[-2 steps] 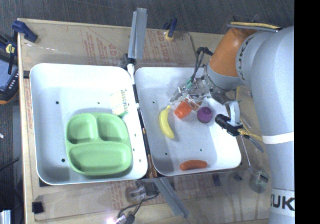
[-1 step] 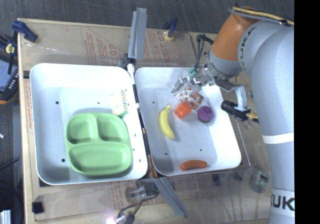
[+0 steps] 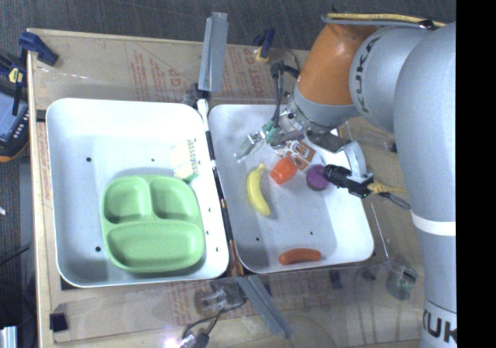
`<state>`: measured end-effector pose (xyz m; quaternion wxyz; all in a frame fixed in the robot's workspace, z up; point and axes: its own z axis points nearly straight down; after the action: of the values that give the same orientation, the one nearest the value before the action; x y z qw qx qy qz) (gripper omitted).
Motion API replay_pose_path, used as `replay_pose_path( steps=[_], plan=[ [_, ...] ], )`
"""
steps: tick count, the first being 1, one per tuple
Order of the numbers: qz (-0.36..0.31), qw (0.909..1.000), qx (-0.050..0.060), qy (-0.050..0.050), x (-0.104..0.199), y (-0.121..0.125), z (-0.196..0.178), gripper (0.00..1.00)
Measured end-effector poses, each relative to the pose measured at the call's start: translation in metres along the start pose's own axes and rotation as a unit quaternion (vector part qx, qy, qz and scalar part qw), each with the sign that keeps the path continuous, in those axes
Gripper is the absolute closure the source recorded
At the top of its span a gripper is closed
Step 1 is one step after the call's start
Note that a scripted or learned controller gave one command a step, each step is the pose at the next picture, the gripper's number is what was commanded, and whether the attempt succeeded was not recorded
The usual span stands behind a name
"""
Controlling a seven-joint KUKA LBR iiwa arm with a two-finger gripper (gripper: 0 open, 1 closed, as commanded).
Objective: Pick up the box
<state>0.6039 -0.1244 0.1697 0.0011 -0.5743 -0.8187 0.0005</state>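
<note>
You see gripper point(image 3: 273, 136) low in right white bin point(image 3: 353, 242), near small orange-brown box point(image 3: 302, 154); fingers' state unclear. Box not lifted; grasp and lift remain.

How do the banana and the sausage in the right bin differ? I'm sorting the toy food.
The yellow curved banana lies near the middle of the right white bin, running up-down; the orange-red sausage lies by the near wall, running left-right. The banana looks thicker. Both are elongated, lie flat, and are untouched.
</note>
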Motion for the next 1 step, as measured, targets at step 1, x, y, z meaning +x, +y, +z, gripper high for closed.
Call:
replay_pose_path(
  steps=[1],
  plan=[
    [0.005,1.0000,-0.001,-0.001,-0.0423,-0.0051,-0.0138,0.00]
  ],
)
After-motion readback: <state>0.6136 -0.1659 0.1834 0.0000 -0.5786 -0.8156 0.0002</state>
